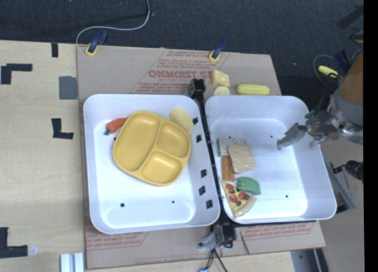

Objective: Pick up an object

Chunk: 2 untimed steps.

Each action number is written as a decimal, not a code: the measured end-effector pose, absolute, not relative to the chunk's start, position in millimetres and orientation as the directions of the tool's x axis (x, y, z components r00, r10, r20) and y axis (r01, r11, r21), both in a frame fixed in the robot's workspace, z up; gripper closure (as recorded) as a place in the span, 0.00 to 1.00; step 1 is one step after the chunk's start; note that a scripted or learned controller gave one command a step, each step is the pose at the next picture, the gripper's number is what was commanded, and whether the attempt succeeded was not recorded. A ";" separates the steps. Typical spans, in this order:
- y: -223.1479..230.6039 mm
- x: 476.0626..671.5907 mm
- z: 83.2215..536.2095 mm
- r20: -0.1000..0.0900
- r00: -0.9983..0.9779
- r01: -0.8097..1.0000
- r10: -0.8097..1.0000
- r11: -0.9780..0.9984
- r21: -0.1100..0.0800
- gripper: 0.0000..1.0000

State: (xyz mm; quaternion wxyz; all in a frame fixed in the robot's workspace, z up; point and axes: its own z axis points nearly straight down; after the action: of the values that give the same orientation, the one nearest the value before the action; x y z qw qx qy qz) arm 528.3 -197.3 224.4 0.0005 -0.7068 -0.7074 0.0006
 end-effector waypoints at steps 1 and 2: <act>-124.5 560.5 100.6 -0.002 0.000 1.000 1.000 0.000 0.014 0.00; -93.4 622.6 91.2 -0.001 -0.004 1.000 1.000 0.004 0.011 0.00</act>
State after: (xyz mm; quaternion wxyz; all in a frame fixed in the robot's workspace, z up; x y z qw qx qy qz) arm 622.6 -93.4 91.2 -0.0045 -0.7056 -0.7086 -0.0036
